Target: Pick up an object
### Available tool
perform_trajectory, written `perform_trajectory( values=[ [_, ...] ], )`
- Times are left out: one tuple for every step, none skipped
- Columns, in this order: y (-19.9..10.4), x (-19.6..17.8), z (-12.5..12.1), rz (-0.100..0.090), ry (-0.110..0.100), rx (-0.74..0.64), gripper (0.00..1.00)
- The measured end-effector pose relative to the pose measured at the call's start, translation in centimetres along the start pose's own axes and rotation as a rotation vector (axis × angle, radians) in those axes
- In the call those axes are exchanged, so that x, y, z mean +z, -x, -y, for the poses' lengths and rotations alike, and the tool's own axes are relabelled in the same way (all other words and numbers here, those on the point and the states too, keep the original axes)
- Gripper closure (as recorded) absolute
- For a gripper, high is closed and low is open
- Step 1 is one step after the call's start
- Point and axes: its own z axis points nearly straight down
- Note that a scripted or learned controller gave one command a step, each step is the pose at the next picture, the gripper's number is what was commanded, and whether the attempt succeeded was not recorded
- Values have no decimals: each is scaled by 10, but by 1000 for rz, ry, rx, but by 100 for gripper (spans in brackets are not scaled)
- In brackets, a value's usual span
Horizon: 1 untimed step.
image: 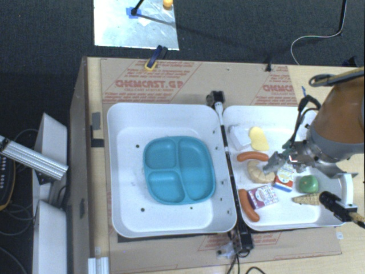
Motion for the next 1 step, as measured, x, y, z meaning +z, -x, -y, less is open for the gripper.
perform_trajectory(
  values=[
    [-24, 102, -20, 0, 0, 0, 0]
  ],
)
